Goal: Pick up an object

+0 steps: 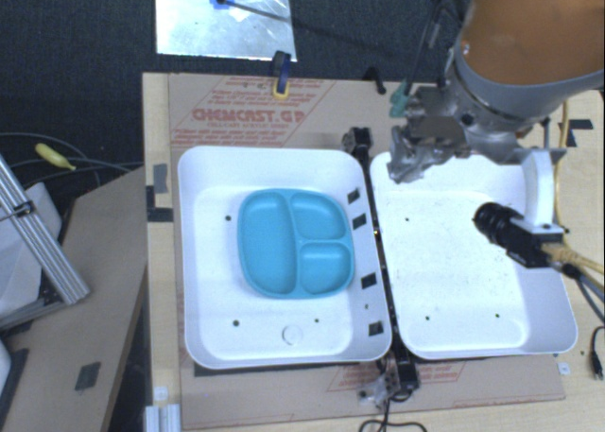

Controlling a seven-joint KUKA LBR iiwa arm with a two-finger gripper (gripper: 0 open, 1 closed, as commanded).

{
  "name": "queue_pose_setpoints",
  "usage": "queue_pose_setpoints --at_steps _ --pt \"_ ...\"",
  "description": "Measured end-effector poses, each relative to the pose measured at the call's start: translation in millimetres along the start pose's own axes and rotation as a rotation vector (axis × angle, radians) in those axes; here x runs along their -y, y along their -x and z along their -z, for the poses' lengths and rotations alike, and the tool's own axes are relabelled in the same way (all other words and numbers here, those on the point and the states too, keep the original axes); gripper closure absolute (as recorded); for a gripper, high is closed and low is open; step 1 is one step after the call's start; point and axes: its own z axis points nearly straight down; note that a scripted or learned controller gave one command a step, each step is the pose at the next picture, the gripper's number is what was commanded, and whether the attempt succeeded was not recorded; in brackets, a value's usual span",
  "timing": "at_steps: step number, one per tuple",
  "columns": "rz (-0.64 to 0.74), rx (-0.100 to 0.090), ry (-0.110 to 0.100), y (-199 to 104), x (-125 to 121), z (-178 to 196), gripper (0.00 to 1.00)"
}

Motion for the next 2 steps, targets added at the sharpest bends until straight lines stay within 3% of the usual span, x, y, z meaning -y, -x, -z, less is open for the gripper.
queue_pose_setpoints --at_steps 1,2 --pt "0.007 0.001 -0.015 -80 2 -14 1.00" --pt "-0.011 0.004 -0.008 1 0 43 1.00"
